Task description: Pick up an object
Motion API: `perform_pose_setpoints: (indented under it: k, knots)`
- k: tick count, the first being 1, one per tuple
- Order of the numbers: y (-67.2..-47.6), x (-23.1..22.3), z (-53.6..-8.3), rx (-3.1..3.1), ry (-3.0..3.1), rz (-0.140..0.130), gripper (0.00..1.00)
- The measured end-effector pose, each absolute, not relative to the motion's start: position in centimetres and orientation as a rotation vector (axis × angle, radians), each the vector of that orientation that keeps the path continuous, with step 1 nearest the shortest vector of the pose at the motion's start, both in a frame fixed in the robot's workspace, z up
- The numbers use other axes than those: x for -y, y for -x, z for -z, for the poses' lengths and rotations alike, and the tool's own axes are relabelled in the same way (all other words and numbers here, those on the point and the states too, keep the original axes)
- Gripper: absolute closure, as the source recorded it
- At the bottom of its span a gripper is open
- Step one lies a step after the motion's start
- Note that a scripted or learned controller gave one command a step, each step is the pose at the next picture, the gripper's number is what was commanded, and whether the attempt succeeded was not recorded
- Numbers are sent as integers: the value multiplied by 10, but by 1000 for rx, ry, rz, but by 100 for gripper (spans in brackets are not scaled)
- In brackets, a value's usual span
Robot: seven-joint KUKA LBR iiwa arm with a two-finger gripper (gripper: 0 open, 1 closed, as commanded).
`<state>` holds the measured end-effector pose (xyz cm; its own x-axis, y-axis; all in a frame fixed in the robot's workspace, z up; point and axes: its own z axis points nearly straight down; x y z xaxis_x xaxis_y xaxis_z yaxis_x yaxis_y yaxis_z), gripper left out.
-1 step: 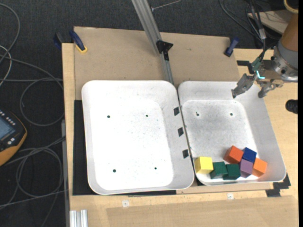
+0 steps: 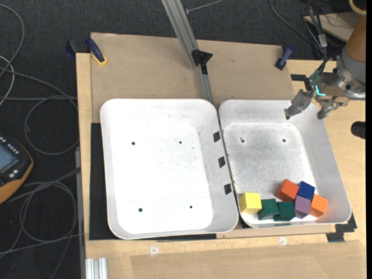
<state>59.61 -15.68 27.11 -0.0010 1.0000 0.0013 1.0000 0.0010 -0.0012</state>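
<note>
A pale wooden desk (image 2: 145,68) seen from above at a slant carries two shallow white plastic bins side by side. The left white bin (image 2: 116,214) fills the centre-left of the frame, its speckled floor bare. The right white bin (image 2: 256,112) sits just beside it, their inner rims touching along a seam marked by three small black clips (image 2: 221,161). All the small objects are crowded into the lower right corner of the right bin: a yellow cube (image 2: 251,202) nearest the seam, two dark green blocks (image 2: 276,209) just beside it against the bottom rim, then an orange-red block (image 2: 286,189), a blue block (image 2: 306,189), a purple block (image 2: 303,204) and an orange block (image 2: 319,204) close to the right wall. These pieces touch or nearly touch one another, so little room lies between them, while the upper half of that bin's floor is open. At the upper right of the frame the grey robot arm (image 2: 354,68) reaches in, and its two-finger gripper (image 2: 310,106) hangs over the top right rim of the right bin, well apart from the cluster of blocks. Its two fingers are spread wide with nothing between them. A slanted grey metal pole (image 2: 183,25) crosses the top centre, ending near the seam. Blue clamps (image 2: 96,50) grip the desk's back edge. Black cables (image 2: 35,127) loop over the dark carpet at left.
</note>
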Motion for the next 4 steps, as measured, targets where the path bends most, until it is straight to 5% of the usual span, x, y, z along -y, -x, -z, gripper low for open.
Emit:
perform_pose_setpoints:
  k: [3, 4]
  knots:
    - [-600, 152, -96, 2217, 2217, -6, 0]
    - [-602, 152, -111, 2222, 2221, 3, 100]
